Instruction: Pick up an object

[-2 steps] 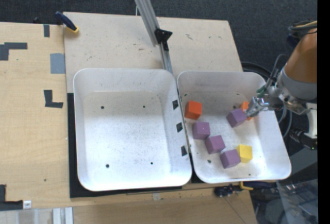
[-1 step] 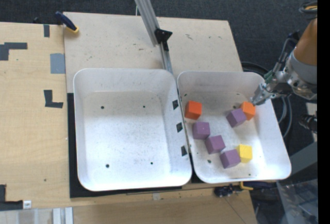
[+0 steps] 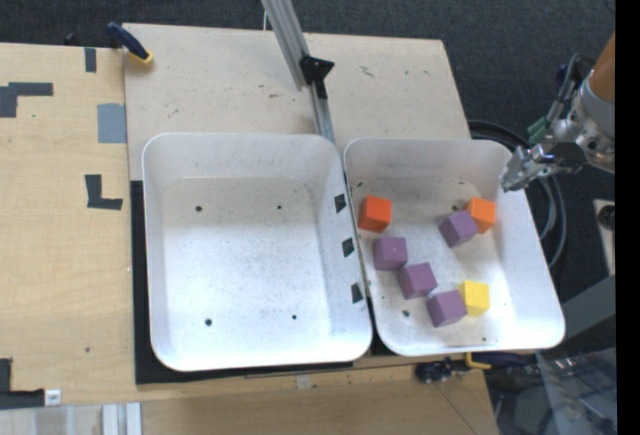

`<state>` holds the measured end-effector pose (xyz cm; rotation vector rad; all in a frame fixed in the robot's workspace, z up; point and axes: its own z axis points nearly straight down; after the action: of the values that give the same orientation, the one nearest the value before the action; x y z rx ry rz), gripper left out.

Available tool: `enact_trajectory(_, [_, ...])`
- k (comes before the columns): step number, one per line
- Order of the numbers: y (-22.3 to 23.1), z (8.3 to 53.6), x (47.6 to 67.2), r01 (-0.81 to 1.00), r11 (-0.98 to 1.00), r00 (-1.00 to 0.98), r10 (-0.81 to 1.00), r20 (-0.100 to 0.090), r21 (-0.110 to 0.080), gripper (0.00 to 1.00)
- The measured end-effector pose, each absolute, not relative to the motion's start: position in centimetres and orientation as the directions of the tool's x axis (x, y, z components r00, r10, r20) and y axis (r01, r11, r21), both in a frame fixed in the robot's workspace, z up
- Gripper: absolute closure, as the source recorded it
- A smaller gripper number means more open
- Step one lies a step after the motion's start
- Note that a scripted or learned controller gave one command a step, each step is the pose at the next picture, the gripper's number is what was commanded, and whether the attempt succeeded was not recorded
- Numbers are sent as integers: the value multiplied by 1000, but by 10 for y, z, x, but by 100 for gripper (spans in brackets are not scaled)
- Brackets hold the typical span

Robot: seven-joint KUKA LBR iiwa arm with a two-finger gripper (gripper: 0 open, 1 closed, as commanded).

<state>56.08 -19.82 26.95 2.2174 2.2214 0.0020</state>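
Several small cubes lie in the right bin (image 3: 520, 328). An orange cube (image 3: 375, 213) sits near its left wall, and a second orange cube (image 3: 482, 213) touches a purple cube (image 3: 458, 228) toward the right. More purple cubes lie at the middle (image 3: 390, 251), (image 3: 416, 279), and one (image 3: 446, 307) sits beside a yellow cube (image 3: 476, 298). My gripper (image 3: 518, 173) hangs at the bin's upper right rim, up and right of the second orange cube. Nothing shows between its fingers.
The left bin (image 3: 170, 343) stands beside the right one. A grey metal bar (image 3: 280, 8) slants down from the top to the bins' shared edge. Cables run along the right bin's outer side. A blue and yellow object (image 3: 130, 43) lies at the bench's far left corner.
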Motion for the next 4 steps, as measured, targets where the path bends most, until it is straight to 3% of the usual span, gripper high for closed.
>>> enact_trajectory(1, [-144, 268, 586, 1000, 6, -6, 1000, 2, 0, 100])
enact_trajectory(4, [4, 228, 629, 1000, 6, -6, 1000, 0, -2, 100])
